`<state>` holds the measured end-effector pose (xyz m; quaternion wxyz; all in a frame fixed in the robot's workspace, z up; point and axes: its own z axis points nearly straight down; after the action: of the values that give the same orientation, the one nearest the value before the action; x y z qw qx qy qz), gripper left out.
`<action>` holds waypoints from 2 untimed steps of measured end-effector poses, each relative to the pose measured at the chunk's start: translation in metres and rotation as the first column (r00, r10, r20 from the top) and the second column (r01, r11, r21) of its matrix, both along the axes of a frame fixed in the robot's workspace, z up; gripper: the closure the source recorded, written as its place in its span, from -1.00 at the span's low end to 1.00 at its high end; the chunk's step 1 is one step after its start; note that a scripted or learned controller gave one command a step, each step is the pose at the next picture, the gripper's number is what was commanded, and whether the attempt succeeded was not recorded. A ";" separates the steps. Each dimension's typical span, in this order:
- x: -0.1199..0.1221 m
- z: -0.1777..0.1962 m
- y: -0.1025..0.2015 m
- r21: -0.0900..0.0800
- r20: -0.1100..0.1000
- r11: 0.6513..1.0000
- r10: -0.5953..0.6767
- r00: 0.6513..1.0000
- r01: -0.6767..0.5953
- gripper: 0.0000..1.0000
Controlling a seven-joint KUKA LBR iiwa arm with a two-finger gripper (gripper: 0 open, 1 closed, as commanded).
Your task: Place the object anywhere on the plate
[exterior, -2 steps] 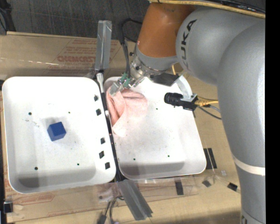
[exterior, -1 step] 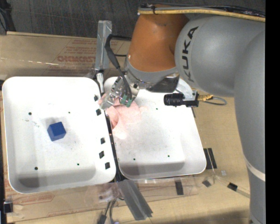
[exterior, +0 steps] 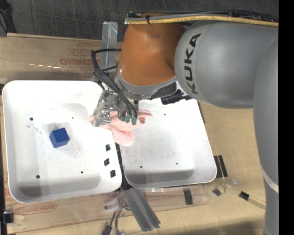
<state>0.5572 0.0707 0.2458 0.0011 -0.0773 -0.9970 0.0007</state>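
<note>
A small blue cube (exterior: 59, 136) lies in the left bin (exterior: 19, 97), left of its middle. A pink plate (exterior: 124, 132) sits at the near left corner of the right bin (exterior: 186, 146), by the wall shared with the left bin. My gripper (exterior: 116, 112) hangs directly over the plate's far part and hides much of it. Pink edges show on both sides of the gripper. The cube is well apart from the gripper, to its left. The orange band and grey wrist cover the far part of the right bin.
The raised rims of the two bins meet just under the gripper. Black clips sit on the left bin's right wall (exterior: 108, 161). Brown cardboard (exterior: 49, 58) lies behind the bins.
</note>
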 end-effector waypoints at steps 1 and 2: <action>-0.041 0.000 0.035 0.001 0.001 0.988 0.156 0.988 -0.156 1.00; -0.071 -0.012 0.075 0.000 0.001 0.987 0.159 0.987 -0.159 1.00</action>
<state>0.4862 0.1455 0.2337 0.0005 0.0024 -1.0000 0.0005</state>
